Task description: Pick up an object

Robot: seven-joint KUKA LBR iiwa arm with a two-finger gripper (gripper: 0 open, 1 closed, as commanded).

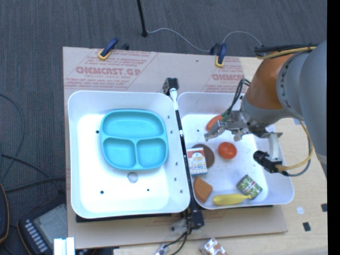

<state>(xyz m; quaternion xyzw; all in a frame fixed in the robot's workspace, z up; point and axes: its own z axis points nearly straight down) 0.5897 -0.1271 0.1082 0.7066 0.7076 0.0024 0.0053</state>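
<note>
My gripper (223, 134) hangs over the back half of the right bin (276, 193), its two fingers spread apart with nothing between them. An orange-red object (213, 122) lies just behind and to the left of it, partly covered by the wrist. A red tomato (227, 151) sits just in front of the fingertips, apart from them. Further forward lie a small red-and-white carton (197, 161) on a brown disc (206, 153), an orange-brown biscuit (202, 189), a yellow banana (231, 199) and a green packet (248, 186).
The left bin (85, 190) holds a blue divided plate (134, 139) and a small pale lump (133, 178) in front of it. A ridge (179, 137) where the two bins meet runs between them. The arm's cable (289, 166) loops over the right bin's right side.
</note>
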